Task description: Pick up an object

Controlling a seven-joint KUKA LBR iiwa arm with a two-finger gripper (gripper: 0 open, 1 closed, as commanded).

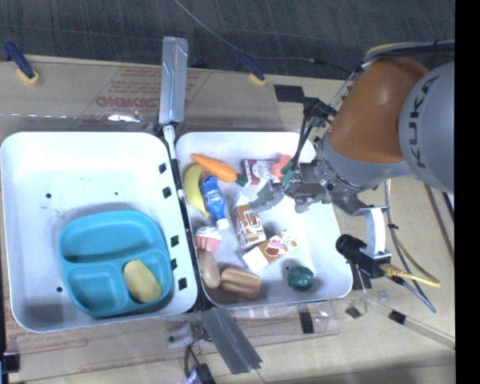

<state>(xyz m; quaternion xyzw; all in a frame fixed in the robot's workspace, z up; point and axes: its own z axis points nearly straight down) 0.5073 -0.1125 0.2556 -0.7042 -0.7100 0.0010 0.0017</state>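
Gripper point(266, 196): we see it over the right bin point(320, 294), above a carton point(249, 224); its grasp we cannot tell.

A dark grey carpeted floor point(80, 10) is stretching across the top, with a thin pale cable point(180, 10) trailing over it. A flat light wooden bench top point(432, 294) is lying below, and two blue spring clamps point(22, 62) are gripping its far edge.
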